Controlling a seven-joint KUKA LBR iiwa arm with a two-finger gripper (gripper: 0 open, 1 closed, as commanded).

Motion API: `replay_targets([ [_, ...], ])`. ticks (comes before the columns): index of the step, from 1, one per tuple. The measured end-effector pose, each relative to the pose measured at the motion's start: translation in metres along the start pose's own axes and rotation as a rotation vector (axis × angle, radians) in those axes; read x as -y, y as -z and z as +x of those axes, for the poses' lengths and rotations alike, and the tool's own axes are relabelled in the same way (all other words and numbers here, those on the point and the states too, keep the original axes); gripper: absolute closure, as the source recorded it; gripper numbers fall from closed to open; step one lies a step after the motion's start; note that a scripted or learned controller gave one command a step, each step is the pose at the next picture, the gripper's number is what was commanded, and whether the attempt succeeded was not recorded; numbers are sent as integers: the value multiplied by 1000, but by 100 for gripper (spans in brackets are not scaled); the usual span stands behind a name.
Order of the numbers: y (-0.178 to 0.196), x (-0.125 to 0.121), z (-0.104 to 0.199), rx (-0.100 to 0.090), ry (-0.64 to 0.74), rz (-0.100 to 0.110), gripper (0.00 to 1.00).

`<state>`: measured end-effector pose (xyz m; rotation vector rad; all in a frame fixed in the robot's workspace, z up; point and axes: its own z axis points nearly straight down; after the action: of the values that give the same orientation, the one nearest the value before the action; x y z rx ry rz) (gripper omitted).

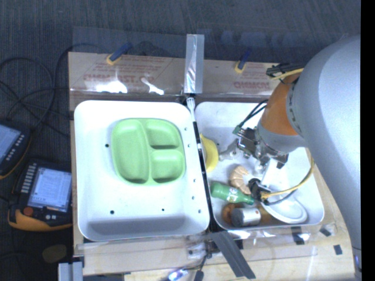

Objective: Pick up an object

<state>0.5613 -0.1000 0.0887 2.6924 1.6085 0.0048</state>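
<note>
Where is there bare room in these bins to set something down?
Left bin: wide floor between the green tray and near wall. Right bin: a patch behind the yellow thing. Crowded around the green bottle and can.

You are in a robotics lab: a grey industrial arm (pixel 337 110) reaches over white bins (pixel 85 174) on a bench (pixel 79 69), while a screened control pendant (pixel 47 192) and loose cables (pixel 26 101) lie on the carpet (pixel 146 10) at left.
</note>
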Motion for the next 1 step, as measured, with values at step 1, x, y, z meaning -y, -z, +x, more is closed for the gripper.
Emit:
replay_targets([
  [1, 94, 18, 22, 2, 293, 8, 0],
])
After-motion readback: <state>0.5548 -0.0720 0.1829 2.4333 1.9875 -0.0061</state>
